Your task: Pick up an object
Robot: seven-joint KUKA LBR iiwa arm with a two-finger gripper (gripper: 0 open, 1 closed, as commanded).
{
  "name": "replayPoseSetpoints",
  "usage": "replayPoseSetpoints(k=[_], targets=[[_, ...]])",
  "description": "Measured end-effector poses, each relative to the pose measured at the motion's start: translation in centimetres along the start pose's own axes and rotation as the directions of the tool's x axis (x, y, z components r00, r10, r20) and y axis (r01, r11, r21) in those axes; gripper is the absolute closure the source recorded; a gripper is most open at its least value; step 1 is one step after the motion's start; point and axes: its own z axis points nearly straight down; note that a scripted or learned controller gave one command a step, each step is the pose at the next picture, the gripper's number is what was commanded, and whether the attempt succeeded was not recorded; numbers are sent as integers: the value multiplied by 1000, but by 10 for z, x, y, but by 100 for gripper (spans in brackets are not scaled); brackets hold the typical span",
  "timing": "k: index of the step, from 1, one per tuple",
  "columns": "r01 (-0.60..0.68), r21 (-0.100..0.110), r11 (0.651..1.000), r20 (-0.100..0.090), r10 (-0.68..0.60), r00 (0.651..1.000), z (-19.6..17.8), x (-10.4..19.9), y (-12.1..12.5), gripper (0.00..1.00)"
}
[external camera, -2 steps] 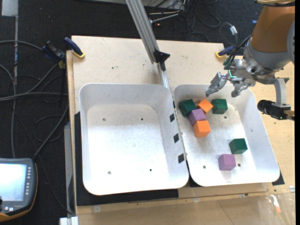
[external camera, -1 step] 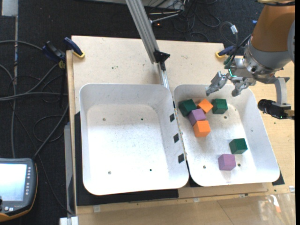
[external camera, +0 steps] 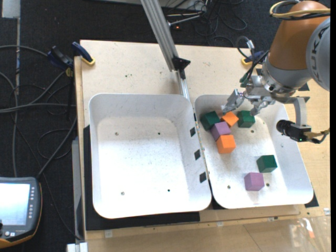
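From above the bench, you see the grey-and-orange arm [external camera: 296,41] reaching in from the right over the far end of the right bin [external camera: 294,190]. Its gripper [external camera: 242,105] hangs with fingers spread apart, one metal finger [external camera: 230,105] angled down toward the cluster of blocks, nothing between them. Just below the fingertips sits a small orange block [external camera: 230,119], flanked by a green block [external camera: 210,119] on its left and another green block [external camera: 245,119] on its right. A purple block [external camera: 221,130] touches the small orange one from the near side, and a larger orange block [external camera: 226,143] lies just beside that purple one. Well apart from the cluster, toward the near end of the same bin, you find a third green block [external camera: 267,163] and a second purple block [external camera: 254,181], near each other. The left bin [external camera: 100,140] lies alongside, its floor speckled with dark flecks. A metal rail [external camera: 157,22] slants down from the top toward the gap between the bins. A handheld screen [external camera: 18,209] rests at lower left on the dark floor.
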Motion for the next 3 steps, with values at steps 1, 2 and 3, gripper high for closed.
replayPoseSetpoints(k=[1, 2, 3], targets=[[-2, 0, 1000, 0, 2, 1000, 46, -5, 3, 0], [-2, 0, 1000, 0, 2, 1000, 90, -8, 7, 0], [-2, -7, 1000, 1, 2, 1000, 77, -8, 8, 100]])
